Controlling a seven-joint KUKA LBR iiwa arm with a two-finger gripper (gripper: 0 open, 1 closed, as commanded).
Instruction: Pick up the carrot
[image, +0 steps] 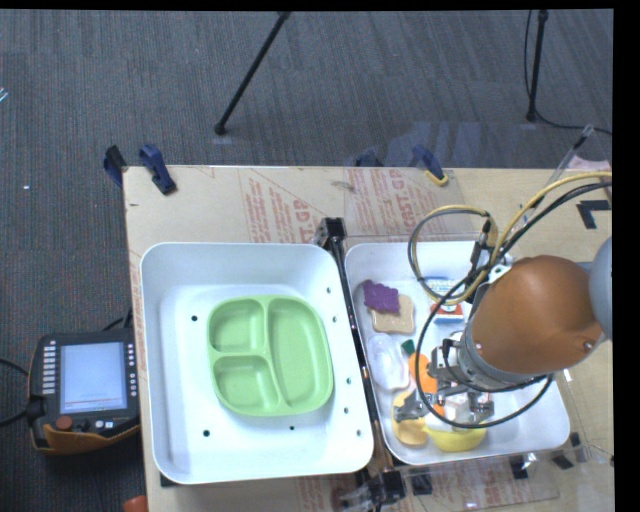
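Note:
The carrot (424, 374) shows as a small orange patch in the right bin (555, 425), mostly covered by the arm's wrist. My gripper (441, 402) hangs low over the front middle of that bin, right beside and partly over the carrot. The orange-banded wrist (530, 315) blocks the view of how the gripper meets the carrot.
A green divided plate (270, 355) lies in the left bin (165, 300). In the right bin are a purple grape bunch (379, 295) on toast (394, 319), a white piece (385, 366) and yellow food (456, 439) at the front. Cables (450, 215) loop over the bin's back.

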